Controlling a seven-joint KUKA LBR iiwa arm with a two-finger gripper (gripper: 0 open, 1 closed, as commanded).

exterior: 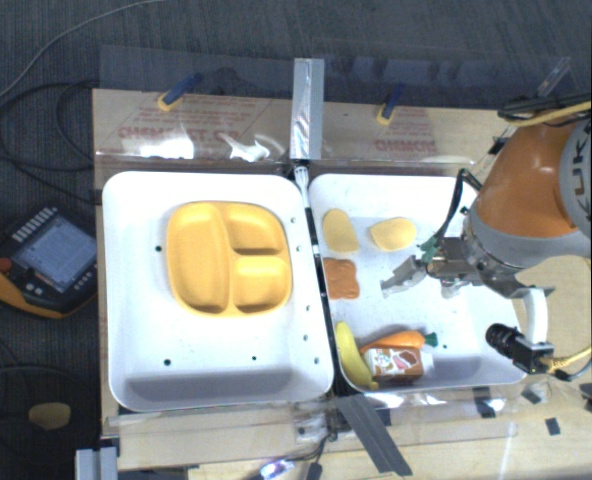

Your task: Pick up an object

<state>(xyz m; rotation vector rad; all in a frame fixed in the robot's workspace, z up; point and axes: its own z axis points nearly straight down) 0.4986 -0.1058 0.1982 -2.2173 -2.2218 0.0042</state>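
Jaws (404, 276) over right bin (456, 343), splayed wide, gripping nothing. Carrot (401, 340) lies along the bin's near wall, long axis left-right, green tip pointing right, beside banana (348, 356)

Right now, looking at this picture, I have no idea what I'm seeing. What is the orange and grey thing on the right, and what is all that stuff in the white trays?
You are looking down from a camera fixed above a bench. The orange and grey thing is a robot arm reaching in from the right; its gripper hangs over the right bin, with nothing seen between its jaws. That bin holds toy food: two pale yellow pieces, a brown piece, a banana, a carrot and a small packet. The left bin holds a yellow divided plate.
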